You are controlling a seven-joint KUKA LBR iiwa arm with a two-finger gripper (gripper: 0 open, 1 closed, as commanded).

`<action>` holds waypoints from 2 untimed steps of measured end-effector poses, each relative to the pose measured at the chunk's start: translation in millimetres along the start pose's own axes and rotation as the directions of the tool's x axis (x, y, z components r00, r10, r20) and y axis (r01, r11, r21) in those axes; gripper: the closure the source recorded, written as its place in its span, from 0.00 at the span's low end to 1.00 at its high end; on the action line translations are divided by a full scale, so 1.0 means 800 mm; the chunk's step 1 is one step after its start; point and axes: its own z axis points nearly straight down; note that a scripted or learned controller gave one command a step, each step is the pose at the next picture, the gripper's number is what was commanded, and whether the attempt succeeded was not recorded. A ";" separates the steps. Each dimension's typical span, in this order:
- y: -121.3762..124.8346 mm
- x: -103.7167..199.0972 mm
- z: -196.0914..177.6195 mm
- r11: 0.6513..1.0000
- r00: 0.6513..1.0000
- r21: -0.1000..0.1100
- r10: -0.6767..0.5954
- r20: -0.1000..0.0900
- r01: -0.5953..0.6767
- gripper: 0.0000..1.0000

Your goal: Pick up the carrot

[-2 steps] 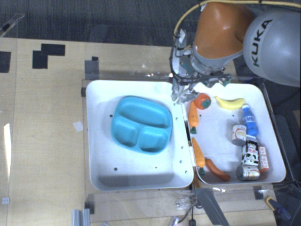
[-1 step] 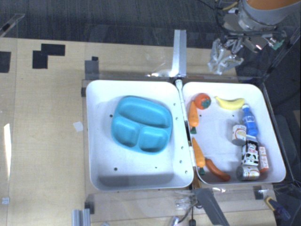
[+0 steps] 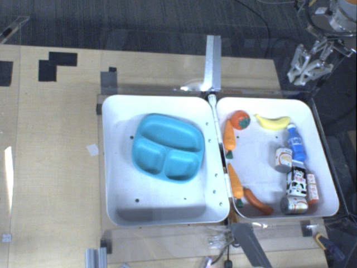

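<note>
We located the gripper (image 3: pixel 308 66) at the upper right of the camera view, beyond the far right corner of the right bin (image 3: pixel 321 166) and clear of the bin contents. Its fingers stood spread apart, with nothing between them. We found the carrot (image 3: pixel 229 135) in the right bin, lying against the left wall beside a tomato (image 3: pixel 240 119). A second orange carrot-shaped piece (image 3: pixel 235 181) lay lower along the same wall, next to a red sausage (image 3: pixel 256 200). A banana (image 3: pixel 273 121), blue bottle (image 3: pixel 295 145) and cans (image 3: pixel 297 190) occupied the right side. The left bin (image 3: pixel 120 200) held a blue divided tray (image 3: pixel 167 146).
</note>
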 end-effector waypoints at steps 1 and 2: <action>0.062 -0.025 0.001 0.962 0.962 -0.007 -0.274 -0.001 0.274 1.00; -0.031 0.039 -0.021 0.760 0.760 -0.002 -0.650 0.002 0.650 1.00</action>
